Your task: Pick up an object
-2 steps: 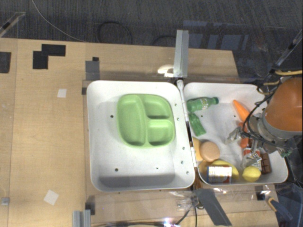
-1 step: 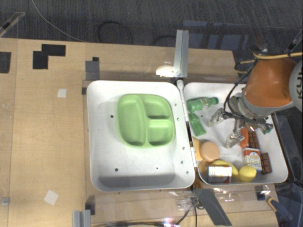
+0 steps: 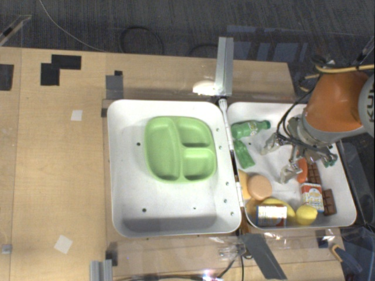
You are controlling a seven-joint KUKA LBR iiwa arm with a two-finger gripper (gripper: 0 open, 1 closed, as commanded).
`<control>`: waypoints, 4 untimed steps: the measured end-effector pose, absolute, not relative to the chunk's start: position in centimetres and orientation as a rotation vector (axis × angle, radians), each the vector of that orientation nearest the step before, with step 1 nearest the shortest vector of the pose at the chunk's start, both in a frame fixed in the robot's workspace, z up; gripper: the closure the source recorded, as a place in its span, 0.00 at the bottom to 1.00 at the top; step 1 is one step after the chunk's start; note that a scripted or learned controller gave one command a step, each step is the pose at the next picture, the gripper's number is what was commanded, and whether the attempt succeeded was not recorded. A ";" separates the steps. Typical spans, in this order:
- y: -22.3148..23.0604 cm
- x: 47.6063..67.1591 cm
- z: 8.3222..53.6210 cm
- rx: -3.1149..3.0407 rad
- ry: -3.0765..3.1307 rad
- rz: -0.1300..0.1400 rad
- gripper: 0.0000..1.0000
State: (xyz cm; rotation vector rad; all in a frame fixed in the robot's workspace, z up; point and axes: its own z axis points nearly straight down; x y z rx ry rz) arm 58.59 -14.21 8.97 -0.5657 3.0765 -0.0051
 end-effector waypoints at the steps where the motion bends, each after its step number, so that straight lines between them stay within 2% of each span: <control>1: -13.5 57.2 9.0 -0.428 3.096 -0.007 0.00; 2: -15.7 57.9 12.2 -0.614 3.070 -0.005 0.00; 3: -12.0 63.3 8.9 -0.880 3.003 -0.005 0.00; 4: -11.5 64.8 8.9 -1.192 2.893 -0.007 0.00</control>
